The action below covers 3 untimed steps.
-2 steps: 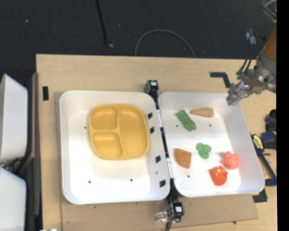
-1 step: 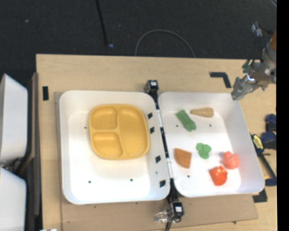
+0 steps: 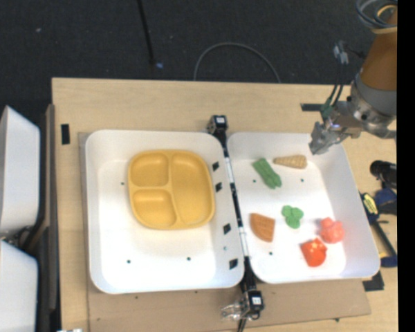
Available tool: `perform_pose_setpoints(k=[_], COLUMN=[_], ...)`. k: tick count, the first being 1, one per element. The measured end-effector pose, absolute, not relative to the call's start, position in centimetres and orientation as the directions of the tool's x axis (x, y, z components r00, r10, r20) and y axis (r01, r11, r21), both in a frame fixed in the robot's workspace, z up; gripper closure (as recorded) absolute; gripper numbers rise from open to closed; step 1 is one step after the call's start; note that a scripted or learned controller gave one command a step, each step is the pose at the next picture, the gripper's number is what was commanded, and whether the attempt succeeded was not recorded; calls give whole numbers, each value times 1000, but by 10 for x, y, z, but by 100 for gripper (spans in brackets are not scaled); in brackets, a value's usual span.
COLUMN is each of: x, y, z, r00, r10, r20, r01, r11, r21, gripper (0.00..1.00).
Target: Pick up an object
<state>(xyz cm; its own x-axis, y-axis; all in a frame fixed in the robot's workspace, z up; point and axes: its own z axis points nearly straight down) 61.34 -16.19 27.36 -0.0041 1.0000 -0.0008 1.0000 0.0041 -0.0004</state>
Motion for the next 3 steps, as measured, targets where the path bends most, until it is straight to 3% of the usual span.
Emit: perform_pose_setpoints(k=[3], x=[572], y=[-12], z=[265], r00=[-7], r10=[1000], r20=[1], r01=[1000], r11=[7], r21=[1], gripper=[100])
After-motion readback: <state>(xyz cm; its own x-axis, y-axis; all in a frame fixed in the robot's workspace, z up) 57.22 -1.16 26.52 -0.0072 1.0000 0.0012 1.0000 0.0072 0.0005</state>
